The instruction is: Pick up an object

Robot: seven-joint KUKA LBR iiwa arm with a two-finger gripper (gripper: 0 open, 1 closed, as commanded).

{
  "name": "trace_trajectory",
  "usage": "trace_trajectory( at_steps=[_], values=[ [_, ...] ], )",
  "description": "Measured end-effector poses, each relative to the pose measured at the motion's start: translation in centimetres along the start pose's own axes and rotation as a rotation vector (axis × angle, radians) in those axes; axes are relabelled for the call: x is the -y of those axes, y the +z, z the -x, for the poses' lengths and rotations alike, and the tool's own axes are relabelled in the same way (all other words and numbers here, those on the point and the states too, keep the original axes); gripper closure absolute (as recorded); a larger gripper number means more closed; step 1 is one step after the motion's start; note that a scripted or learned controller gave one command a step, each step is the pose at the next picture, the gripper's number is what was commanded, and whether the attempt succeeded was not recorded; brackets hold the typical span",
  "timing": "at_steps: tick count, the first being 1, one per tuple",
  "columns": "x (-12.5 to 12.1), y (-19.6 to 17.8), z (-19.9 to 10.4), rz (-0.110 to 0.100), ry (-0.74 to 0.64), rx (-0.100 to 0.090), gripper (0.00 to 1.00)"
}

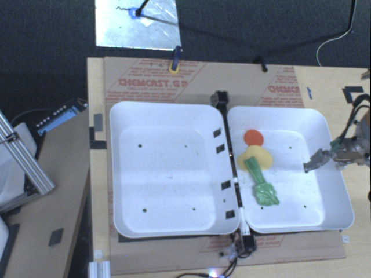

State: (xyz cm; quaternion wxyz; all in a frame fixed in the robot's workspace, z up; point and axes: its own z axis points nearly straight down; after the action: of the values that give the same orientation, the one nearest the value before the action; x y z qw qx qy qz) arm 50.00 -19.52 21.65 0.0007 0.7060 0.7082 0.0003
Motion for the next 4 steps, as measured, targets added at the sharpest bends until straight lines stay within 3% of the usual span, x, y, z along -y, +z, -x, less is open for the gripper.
trace_trajectory(
  at_steps=[1, 2, 3, 4],
  values=[
    [-2.6, 10.8, -8.7, -0.005, -0.009, -0.005, 0.00],
    [-8.7, 13.0, -8.1, 0.006, -0.004, 0.000, 0.00],
    [-8.7, 11.6, -8.2, 0.012, -0.003, -0.001, 1.00],
    [1.2, 12.8, -6.8, 0.011, 0.007, 0.002, 1.00]
  ],
)
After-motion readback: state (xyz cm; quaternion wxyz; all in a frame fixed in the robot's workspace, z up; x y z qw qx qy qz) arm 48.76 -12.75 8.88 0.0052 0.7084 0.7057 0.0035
